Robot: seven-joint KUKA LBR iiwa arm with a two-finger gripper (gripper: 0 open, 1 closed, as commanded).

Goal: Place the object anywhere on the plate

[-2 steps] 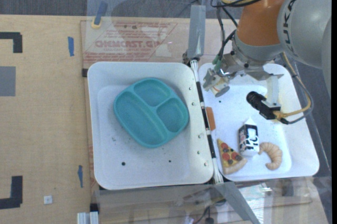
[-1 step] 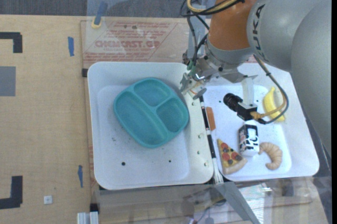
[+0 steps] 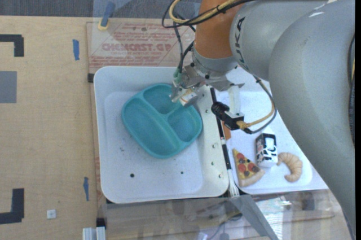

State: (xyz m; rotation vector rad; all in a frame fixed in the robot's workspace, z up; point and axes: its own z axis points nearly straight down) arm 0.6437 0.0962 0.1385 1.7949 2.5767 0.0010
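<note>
Tool [image 3: 183,92] low over teal plate [image 3: 162,127], arm reaching from right, grip state unclear

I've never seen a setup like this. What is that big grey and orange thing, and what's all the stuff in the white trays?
That is a robot arm, seen from a camera fixed above the bench and looking down at a slant. At its tip is a small two-finger gripper, hanging over a teal plate with divided sections, which sits in the left white bin. The right bin holds toy items: a pizza slice, a croissant and a small black-and-white object. I cannot tell whether the gripper is carrying anything.
</note>
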